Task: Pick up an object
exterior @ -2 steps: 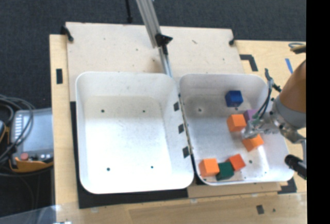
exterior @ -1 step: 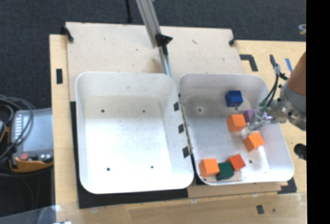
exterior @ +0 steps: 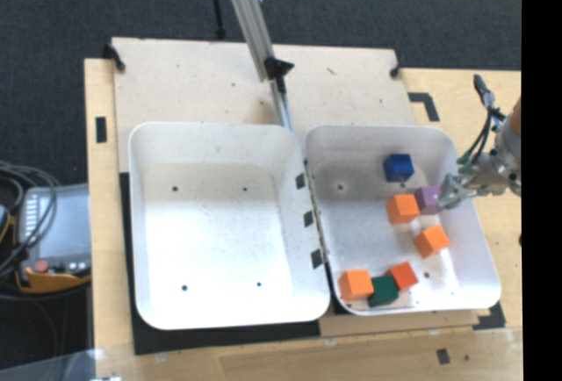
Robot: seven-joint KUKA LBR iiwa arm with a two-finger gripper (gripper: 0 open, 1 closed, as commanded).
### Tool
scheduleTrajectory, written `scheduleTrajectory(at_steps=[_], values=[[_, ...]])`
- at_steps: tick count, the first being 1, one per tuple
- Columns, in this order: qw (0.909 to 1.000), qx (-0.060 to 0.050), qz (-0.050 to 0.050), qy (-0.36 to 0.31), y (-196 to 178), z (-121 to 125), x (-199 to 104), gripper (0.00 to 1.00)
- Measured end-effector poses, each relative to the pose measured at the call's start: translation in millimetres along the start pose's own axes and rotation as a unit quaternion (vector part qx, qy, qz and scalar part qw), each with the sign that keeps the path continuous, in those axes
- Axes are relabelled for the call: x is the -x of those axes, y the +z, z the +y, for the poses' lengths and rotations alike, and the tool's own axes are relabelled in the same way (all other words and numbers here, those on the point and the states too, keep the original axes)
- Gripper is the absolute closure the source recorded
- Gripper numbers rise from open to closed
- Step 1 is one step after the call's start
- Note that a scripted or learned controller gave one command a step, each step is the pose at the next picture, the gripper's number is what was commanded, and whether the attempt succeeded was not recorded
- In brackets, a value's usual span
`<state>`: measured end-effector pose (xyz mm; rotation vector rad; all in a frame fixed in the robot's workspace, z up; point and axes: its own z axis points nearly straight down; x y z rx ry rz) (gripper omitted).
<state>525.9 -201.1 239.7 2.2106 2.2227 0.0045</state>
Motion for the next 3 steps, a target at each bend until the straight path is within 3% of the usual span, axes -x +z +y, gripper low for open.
scheduleTrajectory(at_steps=[1, 2, 3], values=[[1.0, -0.004, 0.0, 0.001, 14.5, -0.1, 1.6, 1.0], [1.0, -0.002, 0.002, -0.001, 7.4, 24.7, -45.1, 1.0], [1.0, -0.003, 0.002, -0.001, 9.4, 29.9, -97.1, 1.0]])
